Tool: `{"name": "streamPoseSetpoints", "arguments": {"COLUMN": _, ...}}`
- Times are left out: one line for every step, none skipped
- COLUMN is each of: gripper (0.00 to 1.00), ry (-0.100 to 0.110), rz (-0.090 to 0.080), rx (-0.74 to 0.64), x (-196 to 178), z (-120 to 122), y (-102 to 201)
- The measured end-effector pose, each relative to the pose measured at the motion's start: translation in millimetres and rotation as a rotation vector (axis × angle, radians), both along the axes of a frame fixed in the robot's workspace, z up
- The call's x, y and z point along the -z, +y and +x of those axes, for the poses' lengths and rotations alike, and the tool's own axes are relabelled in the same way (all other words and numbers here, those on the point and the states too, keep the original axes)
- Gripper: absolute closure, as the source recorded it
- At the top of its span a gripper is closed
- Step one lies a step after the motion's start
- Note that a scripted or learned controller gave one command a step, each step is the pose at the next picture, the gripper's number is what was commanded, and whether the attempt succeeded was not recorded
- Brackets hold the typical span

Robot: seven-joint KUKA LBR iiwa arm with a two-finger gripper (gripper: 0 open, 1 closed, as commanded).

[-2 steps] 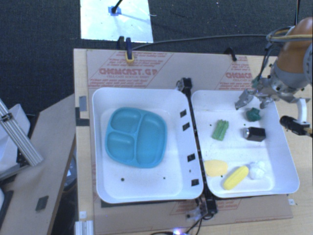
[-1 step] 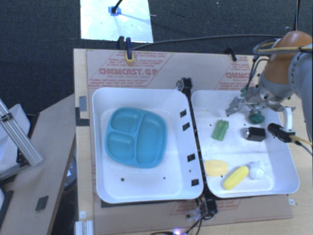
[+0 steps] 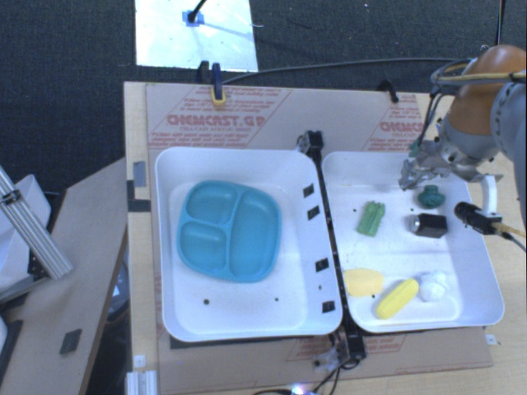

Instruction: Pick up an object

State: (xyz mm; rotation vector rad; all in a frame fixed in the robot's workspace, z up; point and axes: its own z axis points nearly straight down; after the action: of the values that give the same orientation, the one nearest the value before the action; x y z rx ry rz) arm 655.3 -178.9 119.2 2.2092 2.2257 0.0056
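Flanking bins (image 3: 247,159) on cardboard-covered bench (image 3: 272,109)

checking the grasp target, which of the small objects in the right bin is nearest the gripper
The dark teal object, just below and right of the gripper; the black block and green piece lie farther.

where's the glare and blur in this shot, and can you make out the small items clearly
Camera view: bright, even overhead light; the white bins glare and nearly wash out, so the white lump blends into the floor. Shadows are faint. The gripper looks soft and blurred; the blue divided plate and green block read clearly.
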Motion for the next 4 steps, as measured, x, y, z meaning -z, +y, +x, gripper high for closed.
{"name": "streamPoseSetpoints", "arguments": {"gripper": 1.0, "ry": 0.0, "rz": 0.0, "rx": 0.006, "x": -54, "z": -4, "y": -9}}
{"name": "streamPoseSetpoints", "arguments": {"gripper": 1.0, "ry": -0.002, "rz": -0.001, "rx": 0.003, "x": -110, "z": -2, "y": -9}}
{"name": "streamPoseSetpoints", "arguments": {"gripper": 1.0, "ry": 0.004, "rz": 0.002, "rx": -0.001, "x": -120, "z": -15, "y": 43}}
{"name": "streamPoseSetpoints", "arguments": {"gripper": 1.0, "ry": 0.006, "rz": 0.003, "rx": 0.0, "x": -124, "z": -40, "y": 94}}
